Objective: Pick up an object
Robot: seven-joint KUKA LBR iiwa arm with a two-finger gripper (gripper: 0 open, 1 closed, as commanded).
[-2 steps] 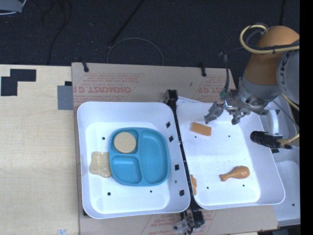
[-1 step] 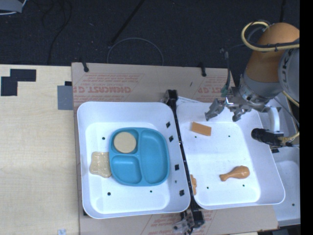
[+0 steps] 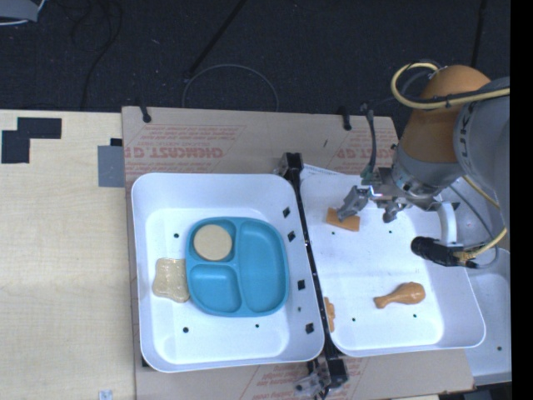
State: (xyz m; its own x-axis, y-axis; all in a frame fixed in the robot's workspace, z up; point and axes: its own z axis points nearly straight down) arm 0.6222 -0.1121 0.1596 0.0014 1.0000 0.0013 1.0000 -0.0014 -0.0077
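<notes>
My gripper (image 3: 372,206) hangs over the back of the right bin (image 3: 416,327), its two fingers spread apart with nothing between them. An orange wedge-shaped piece (image 3: 342,219) lies on the bin floor just beside and below the left finger (image 3: 355,200); whether they touch is unclear. A tan toy drumstick (image 3: 400,295) lies nearer the front right of the same bin. A small orange item (image 3: 330,313) sits against that bin's left wall.
The left bin (image 3: 158,340) holds a blue divided plate (image 3: 250,286) with a round tan biscuit (image 3: 211,242) in one compartment, and a pale bread-like piece (image 3: 171,279) beside the plate. A black divider (image 3: 301,240) separates the bins.
</notes>
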